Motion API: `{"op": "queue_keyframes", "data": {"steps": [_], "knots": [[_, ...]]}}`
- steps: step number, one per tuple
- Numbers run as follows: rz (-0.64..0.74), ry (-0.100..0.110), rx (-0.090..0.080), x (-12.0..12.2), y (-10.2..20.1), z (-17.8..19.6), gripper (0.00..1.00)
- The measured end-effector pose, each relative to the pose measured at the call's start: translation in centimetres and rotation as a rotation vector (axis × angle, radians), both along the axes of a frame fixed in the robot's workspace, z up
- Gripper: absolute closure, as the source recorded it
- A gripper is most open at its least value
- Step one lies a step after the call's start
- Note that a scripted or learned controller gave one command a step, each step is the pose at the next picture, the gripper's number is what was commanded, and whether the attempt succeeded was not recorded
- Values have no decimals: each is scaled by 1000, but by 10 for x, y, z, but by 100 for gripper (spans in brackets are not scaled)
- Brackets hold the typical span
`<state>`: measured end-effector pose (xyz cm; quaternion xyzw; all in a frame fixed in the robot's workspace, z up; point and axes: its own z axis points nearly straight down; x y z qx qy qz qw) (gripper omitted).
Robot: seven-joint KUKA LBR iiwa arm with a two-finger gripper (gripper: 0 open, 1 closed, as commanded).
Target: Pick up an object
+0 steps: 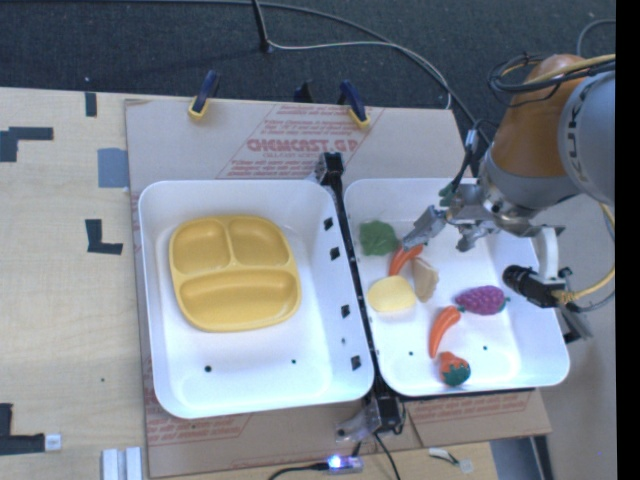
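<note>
1. Gripper [438, 224] hangs over the upper part of the right bin [540, 368], reaching in from the right below the orange wrist band. Fingers appear spread apart, nothing between them; one dark finger points down-left toward the toy food.
2. Nearest candidate: orange carrot piece [403, 259], just below-left of that fingertip, lying aslant and touching or nearly touching the tan wedge [426, 279].
3. Green leafy piece [377, 237] sits just left of it, close to the bin's inner wall.
4. Further out: yellow lump [391, 295], purple grapes [481, 300], second carrot [443, 328], red-and-green fruit [454, 368]. Left bin [160, 368] holds a yellow divided tray [234, 272].
5. Judgement: the cluster is crowded. Straddle the carrot across its narrow width, descend straight, and close only once low enough.
6. Risk: a finger landing on the wedge or leaf pushes the target aside. The grapes, standing apart, may be an easier pick.
</note>
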<state>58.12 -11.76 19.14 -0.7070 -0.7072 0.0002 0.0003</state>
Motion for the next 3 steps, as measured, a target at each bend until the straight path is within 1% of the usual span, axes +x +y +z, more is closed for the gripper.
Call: {"op": "queue_keyframes", "data": {"steps": [2,3], "knots": [[0,0,0,0,0,0,0],[-49,-1,-1,-48,-33,15,0]]}}
